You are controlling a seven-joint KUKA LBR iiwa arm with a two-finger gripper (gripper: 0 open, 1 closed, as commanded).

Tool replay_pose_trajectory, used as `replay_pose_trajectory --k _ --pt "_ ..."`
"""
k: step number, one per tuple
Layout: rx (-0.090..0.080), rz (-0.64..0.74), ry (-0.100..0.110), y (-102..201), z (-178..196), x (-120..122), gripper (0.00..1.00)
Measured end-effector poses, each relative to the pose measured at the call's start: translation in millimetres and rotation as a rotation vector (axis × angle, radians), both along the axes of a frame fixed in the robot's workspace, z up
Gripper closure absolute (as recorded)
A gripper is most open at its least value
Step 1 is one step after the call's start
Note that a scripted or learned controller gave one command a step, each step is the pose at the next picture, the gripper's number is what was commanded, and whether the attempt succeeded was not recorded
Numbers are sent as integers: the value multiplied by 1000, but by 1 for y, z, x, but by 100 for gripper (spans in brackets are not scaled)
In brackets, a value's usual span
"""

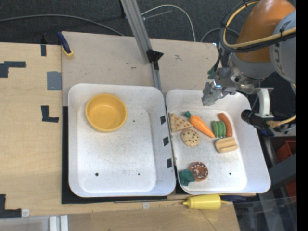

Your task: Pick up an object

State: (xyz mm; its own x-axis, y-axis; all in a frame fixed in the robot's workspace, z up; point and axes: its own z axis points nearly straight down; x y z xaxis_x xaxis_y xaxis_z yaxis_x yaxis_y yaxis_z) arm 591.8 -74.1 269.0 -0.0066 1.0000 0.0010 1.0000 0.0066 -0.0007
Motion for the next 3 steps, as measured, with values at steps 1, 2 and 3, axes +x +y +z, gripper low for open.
replay_pose_trajectory --k 1,2,3 --pt "0 0 1 53 -17 23 100" --pt "0 0 -1 107 -16 45 100" --pt "0 -1 0 155 -16 60 100"
